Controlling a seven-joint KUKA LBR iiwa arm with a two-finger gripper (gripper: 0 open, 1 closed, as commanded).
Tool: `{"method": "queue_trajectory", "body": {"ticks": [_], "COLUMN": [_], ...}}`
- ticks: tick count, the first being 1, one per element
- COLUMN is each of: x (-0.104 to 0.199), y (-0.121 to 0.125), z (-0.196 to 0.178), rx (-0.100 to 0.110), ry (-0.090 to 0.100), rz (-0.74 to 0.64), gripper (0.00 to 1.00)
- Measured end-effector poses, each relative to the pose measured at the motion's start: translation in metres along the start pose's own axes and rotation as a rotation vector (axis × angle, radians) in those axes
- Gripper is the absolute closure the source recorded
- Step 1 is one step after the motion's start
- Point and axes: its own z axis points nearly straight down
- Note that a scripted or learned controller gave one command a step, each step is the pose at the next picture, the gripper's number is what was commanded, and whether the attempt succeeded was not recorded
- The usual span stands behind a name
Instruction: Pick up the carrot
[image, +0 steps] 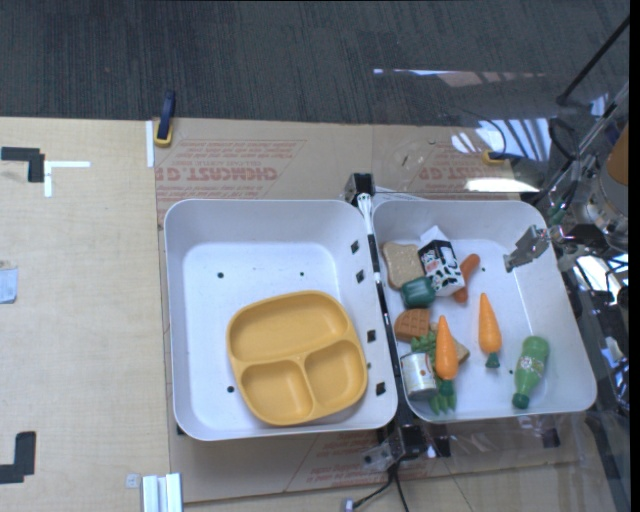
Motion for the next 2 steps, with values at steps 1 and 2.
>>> {"method": "queue_trajectory", "body": {"ticks": [1,2], "x": [0.0000,-0.0011], "y": [-0.0354,-0.0346], "z": [0.1340,0.1270], "rx": [-0.005,-0.004], "ry": [0.000,-0.001], "rz": [0.014,0.018], "gripper": [0.00,1.00]}}
